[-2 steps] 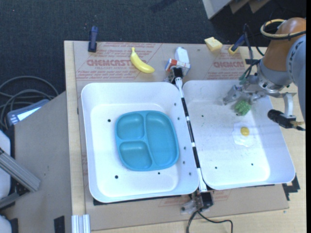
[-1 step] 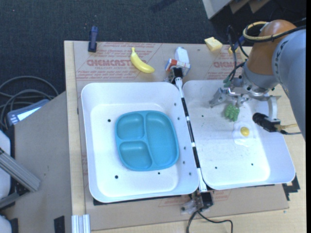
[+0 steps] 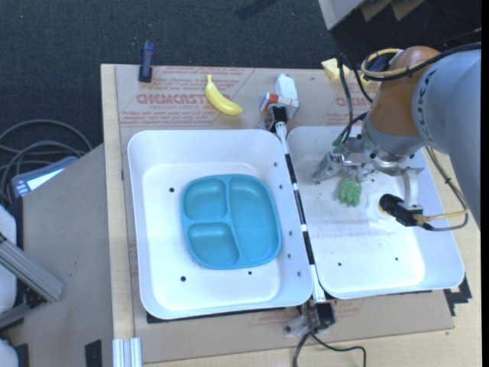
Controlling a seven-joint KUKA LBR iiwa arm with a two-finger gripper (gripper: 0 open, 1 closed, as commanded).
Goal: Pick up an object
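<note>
The wooden bench (image 3: 191,102) with red printed letters carries two shallow white plastic bins side by side. The left bin (image 3: 153,167) holds a blue plastic plate with three compartments (image 3: 229,220), lying flat in the middle. The right bin (image 3: 397,270) holds a small green knobbly object (image 3: 350,192), probably a toy vegetable, in its upper half. The grey arm with the orange band (image 3: 409,90) reaches into this right bin from the right side, and the gripper (image 3: 348,170) is low over the bin, just above the green object.

I judge that the step in hand is the descent for the grasp: the gripper is close to the green object, maybe touching it, but the object is not lifted. The next move calls for closing around it and raising it straight up.

Whether the gripper is wide or narrow, I cannot tell, because the wrist and cables cover it. A yellow plastic banana (image 3: 221,98) lies on the bench behind the left bin. Near it, the small white and red thing (image 3: 281,94) is hard to identify.
</note>
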